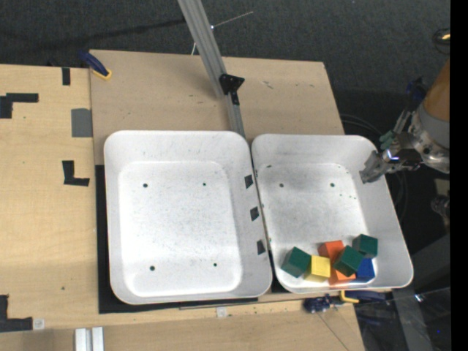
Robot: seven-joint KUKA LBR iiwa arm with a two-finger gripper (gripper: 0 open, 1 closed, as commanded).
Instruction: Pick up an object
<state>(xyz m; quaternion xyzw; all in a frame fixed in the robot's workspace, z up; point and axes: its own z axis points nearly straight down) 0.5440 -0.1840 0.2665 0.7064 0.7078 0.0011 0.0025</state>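
A small heap of coloured blocks (334, 261) lies in the near right corner of the right bin (307, 196), pressed close to its front wall. At the left of the heap sits a dark green block (296, 261), with a yellow block (319, 268) touching it on the right. Behind the yellow one is an orange block (333, 249), and beside that a second dark green block (350, 259) that leans on its neighbours. A third green block (366, 245) rests furthest toward the right wall, and a blue block (365, 270) lies at the front right of the group, with another bit of orange showing low between the yellow and the blue. The remaining floor of the right bin is speckled white. The left bin (179, 203) stands just beside it, their rims touching along the middle. The gripper (373, 168) hangs over the far right rim of the right bin, well apart from the blocks, with nothing visible between its fingers; whether they are spread or closed cannot be told from this angle. The arm (431, 126) comes in from the right edge. A slanted metal pole (205, 35) rises behind the bins, over the wooden bench (44, 196), and a dark mat (102, 269) shows under the left bin.
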